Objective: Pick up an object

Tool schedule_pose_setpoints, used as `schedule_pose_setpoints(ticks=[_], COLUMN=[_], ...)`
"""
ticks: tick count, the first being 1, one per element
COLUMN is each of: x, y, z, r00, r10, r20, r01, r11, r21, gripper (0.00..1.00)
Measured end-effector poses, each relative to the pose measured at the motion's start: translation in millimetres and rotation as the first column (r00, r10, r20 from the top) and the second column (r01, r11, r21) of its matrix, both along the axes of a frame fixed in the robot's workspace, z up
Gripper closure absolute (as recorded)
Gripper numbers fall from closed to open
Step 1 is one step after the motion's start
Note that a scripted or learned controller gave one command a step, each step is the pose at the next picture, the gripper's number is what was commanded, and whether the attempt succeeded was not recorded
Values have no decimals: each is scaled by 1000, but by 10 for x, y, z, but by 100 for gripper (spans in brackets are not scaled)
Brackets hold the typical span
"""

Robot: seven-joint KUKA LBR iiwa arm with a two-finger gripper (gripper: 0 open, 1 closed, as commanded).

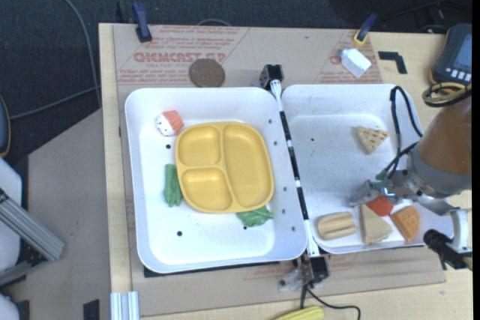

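Note:
In the right bin (330,116), my gripper (372,194) is low over the toy food near the front wall, at the end of the grey arm with its orange band (450,142). A small red piece (381,207) lies right under it, partly covered. Around it lie a tan bread slice (375,228), a hot-dog bun (335,225) and an orange wedge (407,222). A pizza-like wedge (371,139) sits alone farther back.
The left bin (142,183) holds a yellow divided plate (223,165), green pieces (172,186) (256,218) and an orange-and-white piece (169,123). A black cable (405,112) loops over the right bin's back corner. A brown disc (207,73) lies on the cardboard behind.

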State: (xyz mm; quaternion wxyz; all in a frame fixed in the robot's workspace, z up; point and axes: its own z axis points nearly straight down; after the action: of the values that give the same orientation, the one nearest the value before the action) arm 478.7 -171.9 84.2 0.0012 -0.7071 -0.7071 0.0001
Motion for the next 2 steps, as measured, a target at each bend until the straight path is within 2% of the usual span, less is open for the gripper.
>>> schedule_pose_setpoints(ticks=[1, 2], x=[5, 995], y=[2, 633], z=[99, 4], r00=[1000, 1000], r10=[-1, 2], r20=[2, 2], r01=[1, -2], r11=[1000, 1000], r21=[-1, -1], gripper=[100, 100])
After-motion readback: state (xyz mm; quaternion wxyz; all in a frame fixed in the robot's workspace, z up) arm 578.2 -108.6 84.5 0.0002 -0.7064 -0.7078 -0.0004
